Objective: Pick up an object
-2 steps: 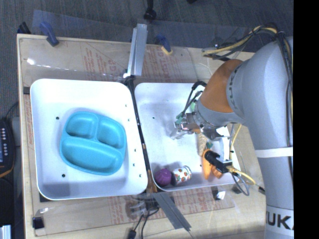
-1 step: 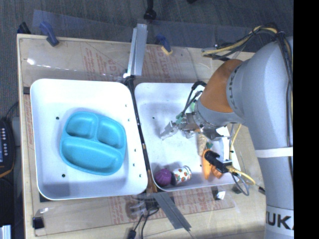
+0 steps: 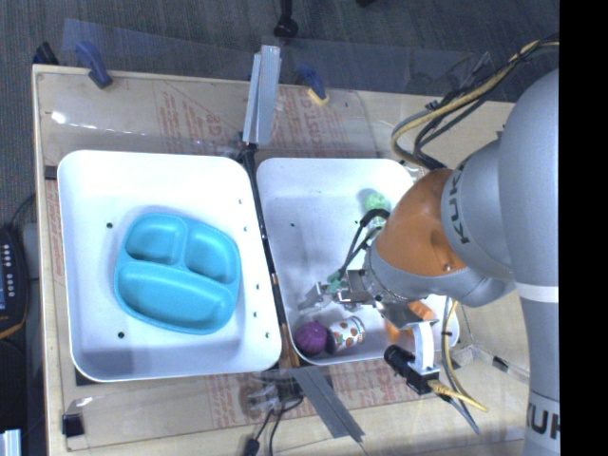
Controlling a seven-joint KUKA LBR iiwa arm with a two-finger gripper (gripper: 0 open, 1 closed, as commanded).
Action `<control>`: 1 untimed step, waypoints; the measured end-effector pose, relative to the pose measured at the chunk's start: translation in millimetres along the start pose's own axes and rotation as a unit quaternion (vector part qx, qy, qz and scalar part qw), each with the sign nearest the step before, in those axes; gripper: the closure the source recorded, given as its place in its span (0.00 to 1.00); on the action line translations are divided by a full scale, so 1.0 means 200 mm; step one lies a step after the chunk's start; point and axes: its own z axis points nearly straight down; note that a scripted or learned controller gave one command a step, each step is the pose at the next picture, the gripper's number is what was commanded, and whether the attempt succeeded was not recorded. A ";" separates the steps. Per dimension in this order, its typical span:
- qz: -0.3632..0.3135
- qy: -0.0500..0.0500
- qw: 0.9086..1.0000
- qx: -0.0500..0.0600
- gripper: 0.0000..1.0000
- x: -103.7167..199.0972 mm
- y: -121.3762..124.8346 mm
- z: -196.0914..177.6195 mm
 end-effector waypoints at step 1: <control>-0.002 0.000 1.000 0.001 1.00 0.00 0.00 -0.05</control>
